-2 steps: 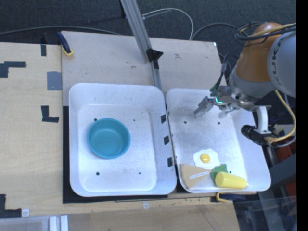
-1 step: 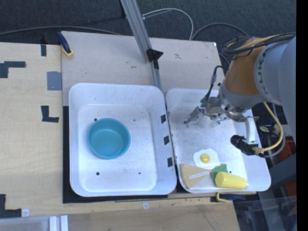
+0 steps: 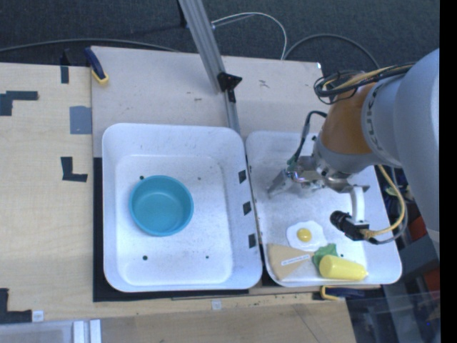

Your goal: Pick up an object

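Nearest the camera, along the front edge of the right bin, lie a yellow corn toy with green leaves, a cheese wedge and a fried egg, all untouched. Farther in, the claw hangs low over the same bin's bare floor, its fingers looking pressed together on nothing. A blue bowl sits in the left bin, so the pick is, by my judgement, not yet begun: nothing is gripped or lifted.
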Controlling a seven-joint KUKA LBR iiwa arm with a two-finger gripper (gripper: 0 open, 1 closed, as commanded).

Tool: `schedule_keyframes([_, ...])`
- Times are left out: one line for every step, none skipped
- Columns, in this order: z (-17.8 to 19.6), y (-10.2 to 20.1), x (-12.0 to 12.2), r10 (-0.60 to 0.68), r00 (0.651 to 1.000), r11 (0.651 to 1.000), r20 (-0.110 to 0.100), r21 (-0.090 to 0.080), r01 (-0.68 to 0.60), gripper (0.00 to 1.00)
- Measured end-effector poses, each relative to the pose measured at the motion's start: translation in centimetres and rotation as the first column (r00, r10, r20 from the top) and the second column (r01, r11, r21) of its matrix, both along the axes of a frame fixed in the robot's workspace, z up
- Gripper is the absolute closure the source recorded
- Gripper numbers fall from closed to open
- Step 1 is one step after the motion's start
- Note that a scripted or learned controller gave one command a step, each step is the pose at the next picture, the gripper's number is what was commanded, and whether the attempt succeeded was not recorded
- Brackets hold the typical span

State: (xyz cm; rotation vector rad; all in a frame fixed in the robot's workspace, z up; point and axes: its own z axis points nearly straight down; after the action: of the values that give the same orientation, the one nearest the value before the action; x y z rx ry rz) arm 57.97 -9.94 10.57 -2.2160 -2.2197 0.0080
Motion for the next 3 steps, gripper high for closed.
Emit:
schedule_keyframes([-1.7, 0.0, 0.0, 0.000, 1.000, 1.000, 0.006, -0.002, 0.000, 0.00])
schedule_keyframes([-0.7, 0.1, 0.0, 0.002, 1.000, 1.000, 0.005, 0.000, -0.002, 1.00])
schedule_keyframes([5.3, 0.0, 0.9, 0.000, 1.000, 1.000, 0.012, 0.000, 0.000, 1.00])
